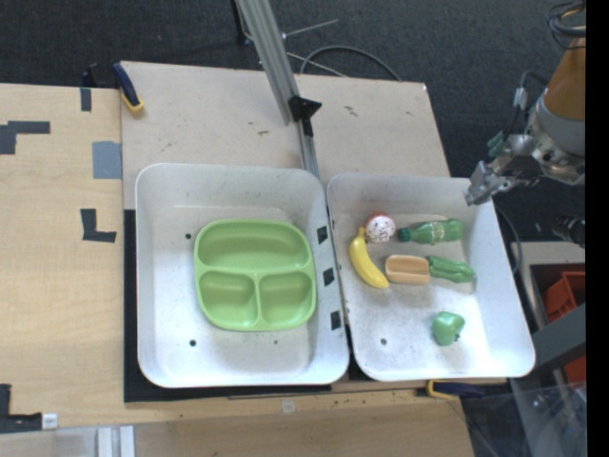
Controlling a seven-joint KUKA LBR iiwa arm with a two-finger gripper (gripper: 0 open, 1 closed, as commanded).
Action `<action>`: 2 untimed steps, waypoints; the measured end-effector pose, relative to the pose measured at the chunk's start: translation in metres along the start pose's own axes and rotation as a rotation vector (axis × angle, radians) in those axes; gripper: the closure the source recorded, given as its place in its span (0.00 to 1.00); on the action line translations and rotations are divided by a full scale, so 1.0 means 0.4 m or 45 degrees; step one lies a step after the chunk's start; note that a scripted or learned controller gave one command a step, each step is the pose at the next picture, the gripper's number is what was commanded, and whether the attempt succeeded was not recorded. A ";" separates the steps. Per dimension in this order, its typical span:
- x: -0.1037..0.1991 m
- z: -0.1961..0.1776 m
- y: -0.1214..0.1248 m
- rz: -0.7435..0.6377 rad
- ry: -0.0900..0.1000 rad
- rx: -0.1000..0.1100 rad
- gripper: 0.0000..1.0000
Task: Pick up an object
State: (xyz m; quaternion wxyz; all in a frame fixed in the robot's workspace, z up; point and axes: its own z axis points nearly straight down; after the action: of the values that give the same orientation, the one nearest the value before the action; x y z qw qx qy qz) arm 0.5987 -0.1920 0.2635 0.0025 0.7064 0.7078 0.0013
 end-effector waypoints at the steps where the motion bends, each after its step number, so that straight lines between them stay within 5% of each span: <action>1: 0.125 0.025 0.006 -0.005 0.004 0.009 1.00; 2: 0.270 0.014 0.040 -0.007 0.005 0.008 1.00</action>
State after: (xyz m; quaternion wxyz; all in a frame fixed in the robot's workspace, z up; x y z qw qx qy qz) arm 0.6144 -0.0840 0.2578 -0.0010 0.7044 0.7098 0.0006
